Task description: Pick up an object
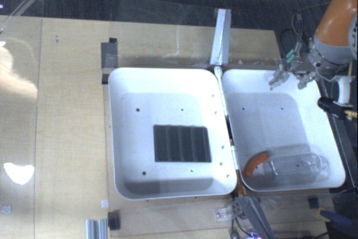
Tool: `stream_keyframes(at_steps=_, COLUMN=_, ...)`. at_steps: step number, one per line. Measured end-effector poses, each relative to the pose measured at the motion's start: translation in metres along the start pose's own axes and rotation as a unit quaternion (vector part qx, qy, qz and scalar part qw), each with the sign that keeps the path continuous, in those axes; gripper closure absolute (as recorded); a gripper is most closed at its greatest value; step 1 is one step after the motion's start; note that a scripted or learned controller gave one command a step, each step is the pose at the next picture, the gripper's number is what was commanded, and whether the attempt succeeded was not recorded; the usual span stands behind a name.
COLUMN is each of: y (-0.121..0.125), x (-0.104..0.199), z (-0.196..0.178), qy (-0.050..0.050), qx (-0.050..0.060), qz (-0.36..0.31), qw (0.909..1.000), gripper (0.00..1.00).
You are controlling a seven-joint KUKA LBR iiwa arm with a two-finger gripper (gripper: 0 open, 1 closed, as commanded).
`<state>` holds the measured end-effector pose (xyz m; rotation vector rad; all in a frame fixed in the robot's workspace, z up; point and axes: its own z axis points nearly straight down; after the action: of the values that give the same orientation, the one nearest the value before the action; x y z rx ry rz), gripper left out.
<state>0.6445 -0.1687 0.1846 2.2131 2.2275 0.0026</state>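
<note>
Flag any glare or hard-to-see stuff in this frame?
Camera view: bright glare patches on the bench's left; clear bottle nearly blends into the right bin, its orange cap stands out; soft shadow along the left bin's near wall; gripper small, slightly blurred.

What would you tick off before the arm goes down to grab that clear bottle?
1. Bottle in the right bin: ok, lying on its side near the front wall.
2. Orange cap end free: cannot tell, it lies near the left wall.
3. Gripper above the bottle: not ok, it hangs near the bin's far edge.
4. Gripper carrying nothing: ok, nothing shows between its fingers.
5. Path to the bottle: ok, bare white floor between.
6. Dark ridged pad out of the way: ok, it lies in the left bin.
</note>
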Motion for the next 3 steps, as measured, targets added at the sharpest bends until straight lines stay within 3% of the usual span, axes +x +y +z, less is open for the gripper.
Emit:
stream_keyframes(at_steps=1, y=-0.033, x=-0.018, z=0.040, qy=0.000, qx=0.000, qz=0.139, qw=0.9903, gripper=0.00)
stream_keyframes(at_steps=2, y=-0.058, x=0.052, z=0.096, qy=0.001, qx=-0.004, qz=0.081, qw=0.9967, gripper=0.00)
stream_keyframes(at_steps=3, y=-0.024, x=0.057, z=0.096, qy=0.000, qx=-0.004, qz=0.066, qw=0.9978, gripper=0.00)
